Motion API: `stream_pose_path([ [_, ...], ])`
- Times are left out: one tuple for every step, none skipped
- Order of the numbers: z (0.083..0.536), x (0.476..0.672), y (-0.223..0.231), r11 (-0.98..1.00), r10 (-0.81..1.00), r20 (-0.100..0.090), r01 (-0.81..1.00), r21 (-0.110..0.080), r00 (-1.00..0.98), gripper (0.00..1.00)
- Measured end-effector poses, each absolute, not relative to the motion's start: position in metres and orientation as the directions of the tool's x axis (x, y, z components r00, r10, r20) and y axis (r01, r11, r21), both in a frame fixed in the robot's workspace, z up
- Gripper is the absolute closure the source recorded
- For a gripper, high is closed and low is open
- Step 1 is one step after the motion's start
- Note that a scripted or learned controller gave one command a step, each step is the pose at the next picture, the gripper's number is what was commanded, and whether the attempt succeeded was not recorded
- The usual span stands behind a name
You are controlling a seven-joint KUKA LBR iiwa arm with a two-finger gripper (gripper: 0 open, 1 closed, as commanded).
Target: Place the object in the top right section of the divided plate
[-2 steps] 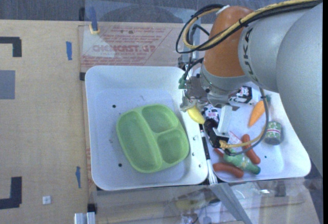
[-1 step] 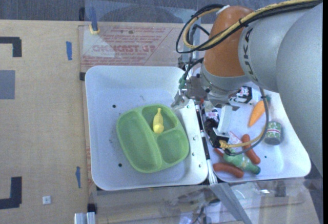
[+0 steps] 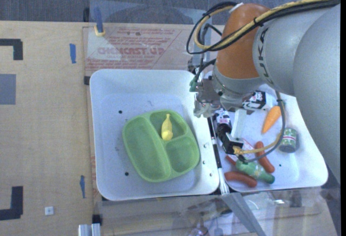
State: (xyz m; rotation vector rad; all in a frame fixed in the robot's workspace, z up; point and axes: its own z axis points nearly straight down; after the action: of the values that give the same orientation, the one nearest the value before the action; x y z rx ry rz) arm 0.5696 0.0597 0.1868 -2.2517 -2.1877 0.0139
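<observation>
Found a green divided plate lying in the left white bin, turned somewhat askew, with 1 long compartment and 2 smaller ones. Saw the yellow banana resting inside the plate, in its upper right compartment, lower tip close to the ridge parting the 2 small sections. Spotted the pincer just right of the plate, about level with its top rim, hanging below the grey arm and its orange band, over the seam between the 2 bins. Could not tell how wide the pincer stood or whether it had hold of anything, with the wrist hiding too much. Judged pincer and banana near but apart. Farther right of the plate, in the right bin, counted an orange carrot, a small can just beyond the carrot, 2 red sausages lower down, and a green toy lying between the sausages. Left of the plate, noted the pale wooden worktop carrying black marks and strips of blue tape. Above the plate, made out a sheet of brown cardboard with faded red print, tucked under the bin's far edge.
</observation>
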Motion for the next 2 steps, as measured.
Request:
stream_pose_path([
  [0.181, 0.49, 0.036, -0.019, 1.0, -0.001, 1.0, -0.009, 0.019, 1.0],
  [0.159, 0.494, 0.054, -0.002, 1.0, 0.0, 1.0, 0.022, 0.002, 1.0],
])
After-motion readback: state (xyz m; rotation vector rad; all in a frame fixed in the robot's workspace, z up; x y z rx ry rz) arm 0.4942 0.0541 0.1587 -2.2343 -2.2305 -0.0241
